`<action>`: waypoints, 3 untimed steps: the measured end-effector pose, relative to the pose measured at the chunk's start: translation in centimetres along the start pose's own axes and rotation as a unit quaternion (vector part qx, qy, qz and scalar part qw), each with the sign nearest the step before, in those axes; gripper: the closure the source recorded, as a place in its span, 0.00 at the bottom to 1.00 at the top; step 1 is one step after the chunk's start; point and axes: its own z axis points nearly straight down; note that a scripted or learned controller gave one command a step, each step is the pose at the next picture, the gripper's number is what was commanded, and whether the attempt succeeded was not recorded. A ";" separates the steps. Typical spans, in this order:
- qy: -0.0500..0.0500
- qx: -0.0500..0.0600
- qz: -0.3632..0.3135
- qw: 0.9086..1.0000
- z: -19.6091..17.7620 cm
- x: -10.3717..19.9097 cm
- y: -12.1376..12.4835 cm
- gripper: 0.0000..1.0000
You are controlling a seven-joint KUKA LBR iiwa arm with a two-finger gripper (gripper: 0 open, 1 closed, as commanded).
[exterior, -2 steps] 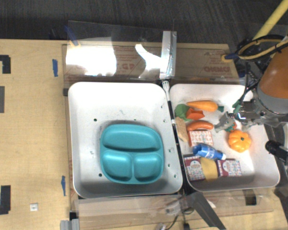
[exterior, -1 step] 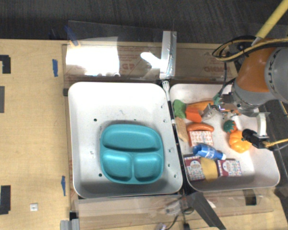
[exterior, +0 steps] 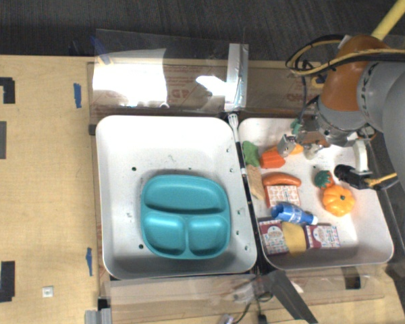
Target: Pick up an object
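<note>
- Gripper point(exterior: 300, 144): positioned over the back part of the right bin point(exterior: 381, 245), near the bin's rear wall. Whether it is released or clenched cannot be determined from this view, and nothing can be seen held in it.
- Arm point(exterior: 385, 106): grey, with an orange band point(exterior: 347, 86) above the wrist. It enters from the right and covers the bin's rear right corner.
- Orange carrot-shaped piece point(exterior: 273, 158): the object nearest the gripper, just to its front left on the bin floor. Contact between the two cannot be determined.
- Green piece point(exterior: 251, 154): just beside the carrot-shaped piece, against the bin's left wall.
- Orange-red sausage-shaped piece point(exterior: 281, 179): lies crosswise in front of the carrot-shaped piece.
- Small red-and-white box point(exterior: 282, 196): directly in front of the sausage-shaped piece, touching or nearly touching it.
- Blue bottle point(exterior: 293, 214): lies on its side in front of that box.
- Yellow piece point(exterior: 295, 238): at the bin's front, between two flat printed packets point(exterior: 273, 238) point(exterior: 322, 235).
- Small pumpkin point(exterior: 337, 200): on the right half of the bin floor, with a small dark green piece point(exterior: 322, 177) just behind it.
- Left bin point(exterior: 115, 137): holds a teal divided plate point(exterior: 185, 214), set toward the front, well apart from the gripper.
- Bench point(exterior: 40, 181): tan surface to the left of both bins.
</note>
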 end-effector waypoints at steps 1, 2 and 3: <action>0.000 -0.005 0.087 0.996 0.0 0.8 0.8 0.00; -0.002 0.001 0.087 0.996 -0.9 0.5 0.4 1.00; 0.000 0.003 0.227 0.974 0.0 1.5 0.5 1.00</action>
